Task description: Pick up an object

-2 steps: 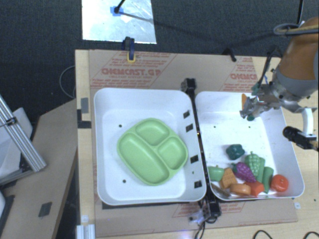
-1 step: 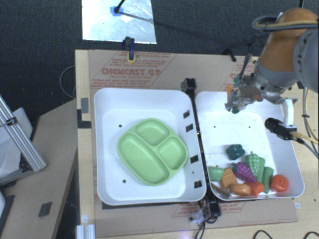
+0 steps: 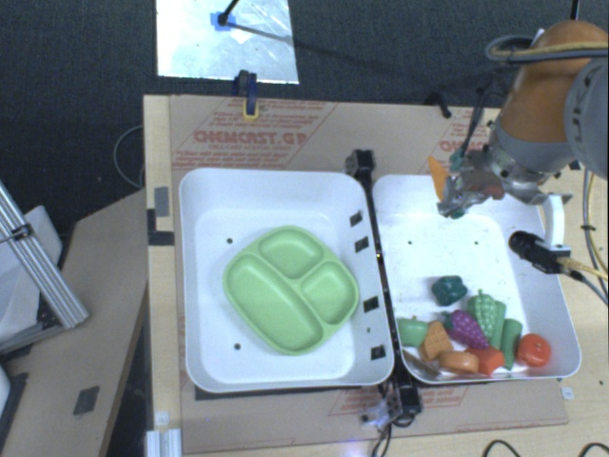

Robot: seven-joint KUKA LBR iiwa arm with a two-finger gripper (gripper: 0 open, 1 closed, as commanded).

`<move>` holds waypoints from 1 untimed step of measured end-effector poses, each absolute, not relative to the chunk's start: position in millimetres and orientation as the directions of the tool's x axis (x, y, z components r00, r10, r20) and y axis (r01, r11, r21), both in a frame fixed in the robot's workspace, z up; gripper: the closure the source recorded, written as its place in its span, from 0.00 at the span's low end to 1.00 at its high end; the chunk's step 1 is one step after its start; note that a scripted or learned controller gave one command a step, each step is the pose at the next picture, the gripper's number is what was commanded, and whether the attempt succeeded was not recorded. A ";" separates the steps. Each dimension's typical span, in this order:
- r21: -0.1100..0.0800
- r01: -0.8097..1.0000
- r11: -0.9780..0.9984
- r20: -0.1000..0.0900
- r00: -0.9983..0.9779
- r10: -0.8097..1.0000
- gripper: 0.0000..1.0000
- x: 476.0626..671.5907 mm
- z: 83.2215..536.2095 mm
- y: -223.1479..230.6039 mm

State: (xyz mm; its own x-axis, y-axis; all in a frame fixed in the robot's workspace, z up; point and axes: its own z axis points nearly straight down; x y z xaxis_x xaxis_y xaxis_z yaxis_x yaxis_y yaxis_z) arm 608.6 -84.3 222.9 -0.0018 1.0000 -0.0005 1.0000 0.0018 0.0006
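Two shallow white bins sat side by side on the bench. The left bin [image 3: 205, 255] held a light green divided plate [image 3: 290, 289] with three compartments, lying flat near the middle of the bin floor and turned at a slant. Black clips ran down the seam [image 3: 366, 246] where the two bins met.

The right bin [image 3: 419, 227] carried its load in the near corner, well apart from the gripper. There a cluster of toy food lay heaped together: a green piece [image 3: 412, 330] at the left edge of the heap, an orange carrot-like piece [image 3: 437, 339] touching it, a purple bunch of grapes [image 3: 465, 327] just behind, a ribbed green piece [image 3: 486, 313] beside the grapes, and a red tomato [image 3: 534, 350] at the far right of the pile. A dark teal piece [image 3: 448, 289] lay a little apart, just behind the heap.

The gripper [image 3: 457, 201] hung over the far part of the right bin, near its back wall, with an orange shape [image 3: 436, 171] just beside it at the bin's rim. Whether the fingers were spread or closed could not be told, and whether anything was caught between them could not be made out. The grey arm [image 3: 557, 84] with its orange band rose to the right.
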 end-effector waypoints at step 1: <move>0.000 1.000 0.003 -0.001 -0.003 1.000 1.00 602.9 218.7 -80.5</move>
